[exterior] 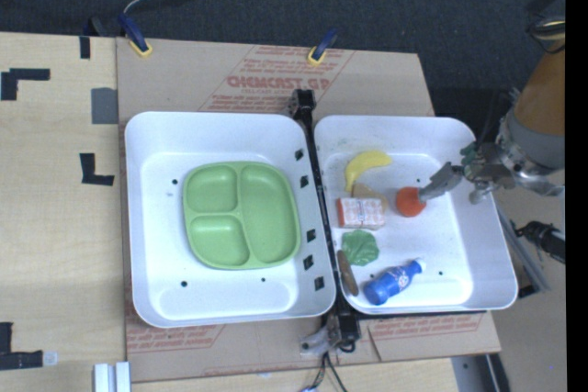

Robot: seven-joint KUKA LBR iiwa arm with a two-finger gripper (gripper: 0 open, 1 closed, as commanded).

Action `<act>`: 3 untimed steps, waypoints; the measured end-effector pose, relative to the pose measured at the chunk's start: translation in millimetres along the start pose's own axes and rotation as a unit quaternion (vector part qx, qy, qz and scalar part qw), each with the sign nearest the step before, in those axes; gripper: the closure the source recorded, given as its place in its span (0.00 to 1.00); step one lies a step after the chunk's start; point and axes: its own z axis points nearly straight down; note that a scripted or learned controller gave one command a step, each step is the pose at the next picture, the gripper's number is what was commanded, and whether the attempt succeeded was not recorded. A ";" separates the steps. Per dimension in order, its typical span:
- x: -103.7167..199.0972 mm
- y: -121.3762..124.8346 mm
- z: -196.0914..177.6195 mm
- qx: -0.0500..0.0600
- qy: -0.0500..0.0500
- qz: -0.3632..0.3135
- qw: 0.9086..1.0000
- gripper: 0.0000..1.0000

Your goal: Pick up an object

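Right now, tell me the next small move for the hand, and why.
Probably lower the hand slightly onto the red ball and then close. Its tip sits at the ball's right edge in the right bin, and nothing shows between its fingers. The banana and the pink box lie further left, so the ball is nearest.

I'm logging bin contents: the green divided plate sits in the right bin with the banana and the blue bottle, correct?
Not quite. The camera view shows the green divided plate alone in the left bin; the banana and the blue bottle do lie in the right bin.
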 end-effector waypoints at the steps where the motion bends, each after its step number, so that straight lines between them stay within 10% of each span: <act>1: 8.5 32.8 127.7 -0.007 -0.001 0.001 1.000 0.00; 2: -40.0 70.2 103.2 -0.001 -0.001 0.000 1.000 0.00; 3: -7.4 56.5 143.2 -0.004 -0.002 0.000 1.000 0.00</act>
